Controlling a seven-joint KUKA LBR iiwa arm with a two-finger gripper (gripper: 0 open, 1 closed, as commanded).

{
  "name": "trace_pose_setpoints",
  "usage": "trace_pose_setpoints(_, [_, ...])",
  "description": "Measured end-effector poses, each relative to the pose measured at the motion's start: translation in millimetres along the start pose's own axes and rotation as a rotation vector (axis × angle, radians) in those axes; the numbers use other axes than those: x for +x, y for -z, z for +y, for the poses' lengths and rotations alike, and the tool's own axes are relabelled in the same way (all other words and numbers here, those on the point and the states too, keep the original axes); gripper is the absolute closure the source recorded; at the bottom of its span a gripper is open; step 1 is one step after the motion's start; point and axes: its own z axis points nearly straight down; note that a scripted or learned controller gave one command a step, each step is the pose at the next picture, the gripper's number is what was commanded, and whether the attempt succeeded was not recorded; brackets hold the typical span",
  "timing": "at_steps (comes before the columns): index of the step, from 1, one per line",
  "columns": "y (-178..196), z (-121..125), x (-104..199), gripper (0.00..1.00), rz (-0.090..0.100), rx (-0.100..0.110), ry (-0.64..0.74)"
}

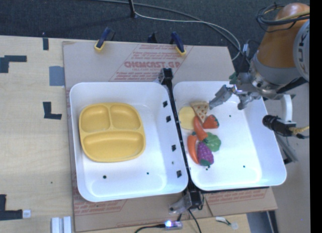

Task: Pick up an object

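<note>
Two glossy white bins sit side by side; the left bin (85,186) carries a smooth yellow divided tray (111,131). In the right bin (251,166), against its left wall, there's a huddle of plastic toy food (201,134): orange carrot, purple grapes, tan wedge. Just above it hangs the metal gripper (232,99), fingers spread, nothing between them.

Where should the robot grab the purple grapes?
Probably across the middle of the grapes, coming straight down. They lie flat at the near end of the toy pile, with a carrot on their left and something green above, so their lower right side, facing bare bin floor, looks freest.
</note>
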Motion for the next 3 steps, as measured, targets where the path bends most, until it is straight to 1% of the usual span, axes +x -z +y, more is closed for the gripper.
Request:
trace_pose_setpoints(1, [10.0, 0.0, 0.3, 1.00, 0.000, 0.000, 0.001])
trace_pose_setpoints(2, [-48.2, 26.2, 49.7, 1.00, 0.001, 0.005, 0.004])
trace_pose_setpoints(3, [-45.1, 26.8, 47.1, 0.00, 0.000, 0.000, 0.000])
